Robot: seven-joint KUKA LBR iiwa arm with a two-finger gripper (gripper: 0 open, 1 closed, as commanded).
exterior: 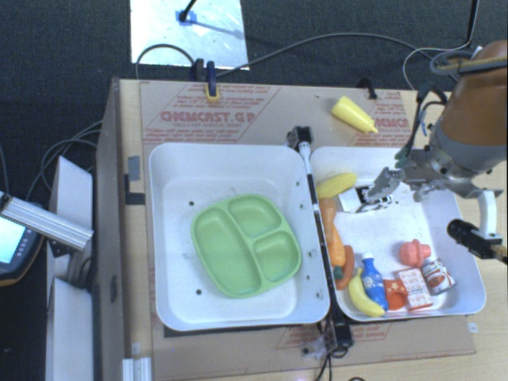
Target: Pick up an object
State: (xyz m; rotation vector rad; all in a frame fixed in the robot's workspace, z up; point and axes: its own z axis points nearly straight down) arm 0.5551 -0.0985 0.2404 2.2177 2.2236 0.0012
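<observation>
Several toys lie in right bin [468, 288]. Gripper [381, 190] hangs w/ fingers slightly apart, nothing btwn them, near corn [336, 185] at bin's far-left corner. We judge corn light, stiff, smooth plastic; take it across its middle.

A green divided plate [246, 244] with 3 compartments lies in the left white bin [171, 173], a yellow bottle-like item [353, 114] rests on the brown board [238, 113] behind the bins, and a blue clamp [210, 80] grips that board's far edge.
</observation>
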